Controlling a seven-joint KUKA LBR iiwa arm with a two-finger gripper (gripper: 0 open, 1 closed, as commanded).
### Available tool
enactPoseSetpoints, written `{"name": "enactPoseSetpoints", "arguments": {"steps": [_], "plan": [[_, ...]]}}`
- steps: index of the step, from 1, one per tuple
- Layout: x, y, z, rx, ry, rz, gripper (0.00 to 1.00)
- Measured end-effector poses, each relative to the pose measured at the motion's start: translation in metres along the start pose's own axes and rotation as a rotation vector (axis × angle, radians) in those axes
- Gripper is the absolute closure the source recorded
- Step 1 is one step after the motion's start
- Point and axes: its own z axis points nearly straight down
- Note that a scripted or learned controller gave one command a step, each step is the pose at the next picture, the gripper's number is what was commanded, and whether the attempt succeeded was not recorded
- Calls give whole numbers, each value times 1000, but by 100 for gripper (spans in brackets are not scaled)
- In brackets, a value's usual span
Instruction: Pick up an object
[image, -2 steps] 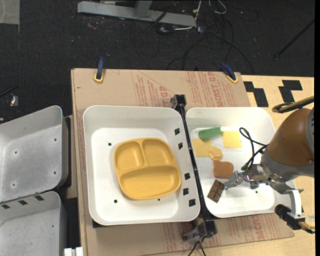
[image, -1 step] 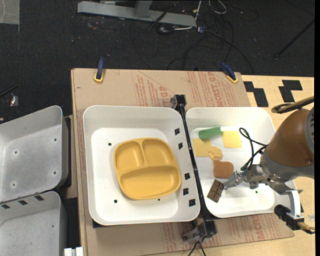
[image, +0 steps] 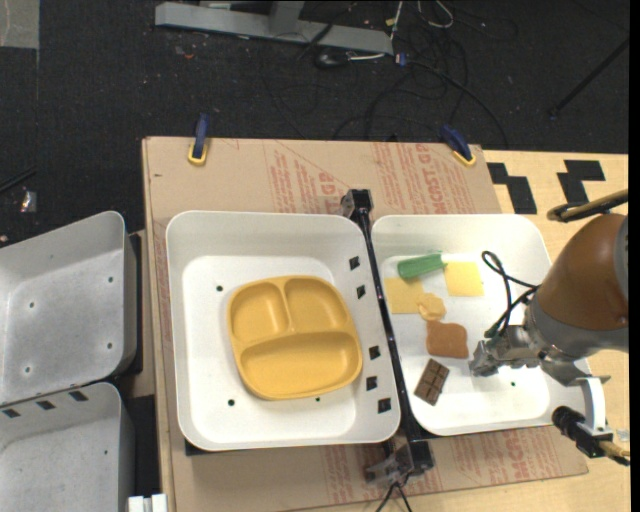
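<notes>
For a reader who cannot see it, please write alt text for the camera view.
A grey robot arm's gripper hangs low in the right bin beside small toy foods, among them a brown piece. The left bin holds a yellow divided plate.

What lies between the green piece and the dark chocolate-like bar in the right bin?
In the camera view, a small tan lump and a brown slab lie between the green piece and the dark bar.

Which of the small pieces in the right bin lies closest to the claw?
The brown square piece, just left of the claw. The dark chocolate bar lies farther left; the yellow and green pieces sit higher up.
</notes>
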Motion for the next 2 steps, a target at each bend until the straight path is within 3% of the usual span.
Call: {"name": "enactPoseSetpoints", "arguments": {"steps": [2], "plan": [[4,14,-108,-7,-3,-7,100]]}}
